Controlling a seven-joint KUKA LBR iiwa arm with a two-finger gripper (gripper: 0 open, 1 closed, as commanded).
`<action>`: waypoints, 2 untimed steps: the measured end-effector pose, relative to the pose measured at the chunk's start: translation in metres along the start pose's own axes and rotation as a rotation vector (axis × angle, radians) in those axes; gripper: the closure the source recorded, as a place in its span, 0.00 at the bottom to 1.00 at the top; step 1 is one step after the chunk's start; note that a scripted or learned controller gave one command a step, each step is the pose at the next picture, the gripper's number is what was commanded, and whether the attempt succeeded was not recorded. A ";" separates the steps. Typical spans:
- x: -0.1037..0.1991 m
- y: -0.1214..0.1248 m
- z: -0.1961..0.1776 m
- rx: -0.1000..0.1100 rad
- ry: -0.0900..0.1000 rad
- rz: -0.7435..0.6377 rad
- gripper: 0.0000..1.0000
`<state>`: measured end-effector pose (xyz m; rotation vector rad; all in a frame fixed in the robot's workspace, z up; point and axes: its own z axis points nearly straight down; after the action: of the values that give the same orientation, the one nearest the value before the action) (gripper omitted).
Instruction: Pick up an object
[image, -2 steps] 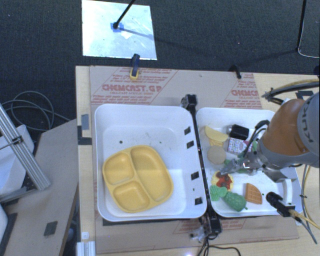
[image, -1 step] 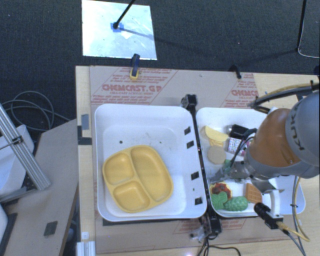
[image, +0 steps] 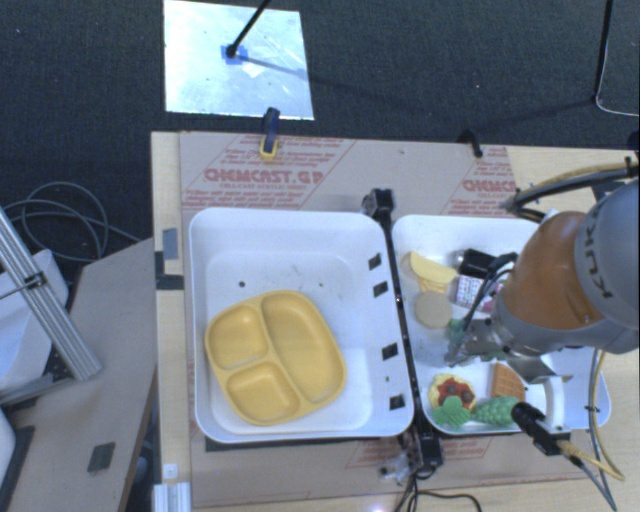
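My gripper (image: 458, 348) hangs low over the middle of the right bin (image: 404, 240), with the grey and orange arm (image: 550, 285) covering much of that bin. Just left of and above the gripper lie a beige round piece (image: 433, 311) and a yellow wedge (image: 431, 270). A small white and red can (image: 466, 291) sits close to the wrist. Below the gripper are a red and yellow toy food (image: 453, 388), green leafy toys (image: 495, 410) and an orange toast slice (image: 507, 381). Nothing shows as lifted off the bin floor.
The left bin (image: 290, 240) holds a yellow divided plate (image: 275, 355). A black divider with clips (image: 393, 300) runs between the two bins. A cardboard sheet (image: 340, 170) lies under the bins, and cables (image: 575, 455) trail at the lower right.
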<state>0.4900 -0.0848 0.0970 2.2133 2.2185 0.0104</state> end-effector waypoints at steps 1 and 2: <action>0.080 0.017 -0.093 -0.002 0.004 -0.012 1.00; 0.146 0.013 -0.149 0.004 0.003 -0.008 1.00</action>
<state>0.5012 0.0609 0.2465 2.2074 2.2309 0.0097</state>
